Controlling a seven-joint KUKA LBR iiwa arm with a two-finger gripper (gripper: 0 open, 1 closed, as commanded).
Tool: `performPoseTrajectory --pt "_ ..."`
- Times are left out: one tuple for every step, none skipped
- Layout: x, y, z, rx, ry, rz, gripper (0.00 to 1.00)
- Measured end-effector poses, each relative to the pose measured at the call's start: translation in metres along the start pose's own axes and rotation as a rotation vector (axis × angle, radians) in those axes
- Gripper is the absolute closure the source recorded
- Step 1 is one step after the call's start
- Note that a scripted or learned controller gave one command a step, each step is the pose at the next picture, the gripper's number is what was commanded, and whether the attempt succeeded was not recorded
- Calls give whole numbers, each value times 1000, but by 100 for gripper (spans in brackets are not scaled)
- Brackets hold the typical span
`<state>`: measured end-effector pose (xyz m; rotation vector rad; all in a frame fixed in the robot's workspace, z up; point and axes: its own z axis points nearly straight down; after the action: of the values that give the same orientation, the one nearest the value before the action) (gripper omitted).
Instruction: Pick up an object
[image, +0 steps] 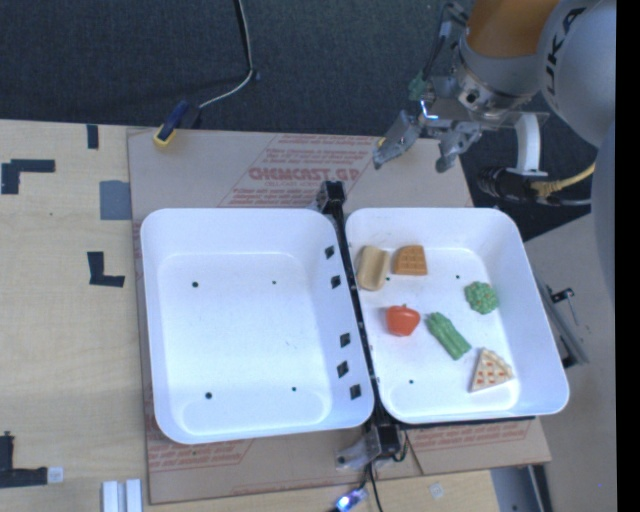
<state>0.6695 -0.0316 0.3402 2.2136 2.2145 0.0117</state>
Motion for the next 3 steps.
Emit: performPoseTrajectory --pt "2 -39 146 28 2 1 0" --pt "25 -2 157 13 2 -3 0" --pt "14 -134 2 12 4 1 0"
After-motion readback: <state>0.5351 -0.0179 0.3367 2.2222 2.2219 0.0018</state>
